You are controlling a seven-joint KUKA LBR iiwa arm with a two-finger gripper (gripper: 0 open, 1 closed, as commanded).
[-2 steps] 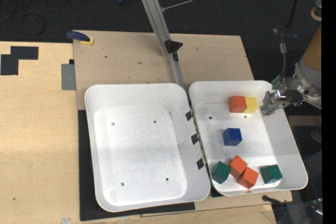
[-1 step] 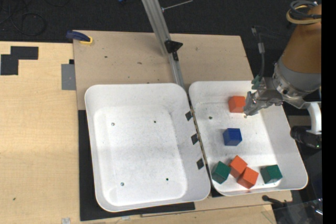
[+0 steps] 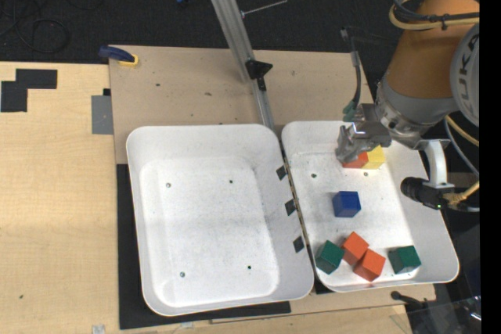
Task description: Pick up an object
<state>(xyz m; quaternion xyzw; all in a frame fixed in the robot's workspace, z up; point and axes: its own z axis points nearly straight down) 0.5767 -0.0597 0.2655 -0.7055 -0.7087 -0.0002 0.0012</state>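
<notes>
My gripper [image 3: 356, 146] hangs low over the back of the right bin [image 3: 427, 262], directly above a red block [image 3: 356, 161] and a yellow block [image 3: 375, 157] that sit side by side. The gripper body hides part of both blocks. A blue block [image 3: 346, 203] lies mid-bin. Near the front edge sit a dark green block [image 3: 329, 256], two orange blocks [image 3: 355, 246] [image 3: 370, 264] touching each other, and another green block [image 3: 404, 259].
The left bin [image 3: 205, 223] lies beside the right one, with black clips [image 3: 290, 206] along the shared wall. A slanted aluminium rail [image 3: 232, 19] rises behind the bins. A black cable fitting [image 3: 427, 192] juts in at the right.
</notes>
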